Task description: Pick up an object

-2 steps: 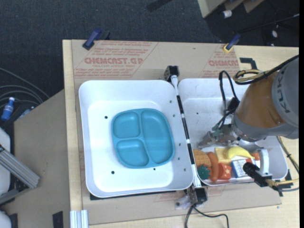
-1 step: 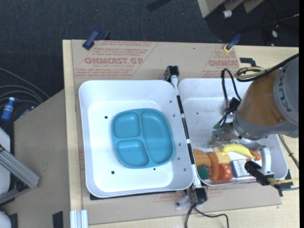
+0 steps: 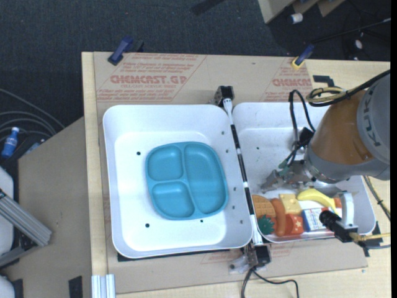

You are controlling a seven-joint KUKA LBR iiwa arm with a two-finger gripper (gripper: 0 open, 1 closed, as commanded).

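Two shallow white plastic bins sit side by side: the left bin [image 3: 118, 166] holds a light-blue three-compartment plastic tray [image 3: 186, 180] at centre. In the right bin [image 3: 260, 123], toy items crowd the 6 o'clock wall: orange-red pieces [image 3: 282, 219], a yellow banana [image 3: 316, 197], a small printed box [image 3: 315, 221]. Metal gripper [image 3: 282, 177] hovers just beside the pile at its 11 o'clock; grip state cannot be told.

Bench [image 3: 180, 79]: tan board w/ red print, carries 2 shallow white bins side by side. Right bin [image 3: 263, 120] sits directly under the gripper [image 3: 282, 177]; left bin [image 3: 118, 166] lies just beside it, on the far side from the arm, rims touching.
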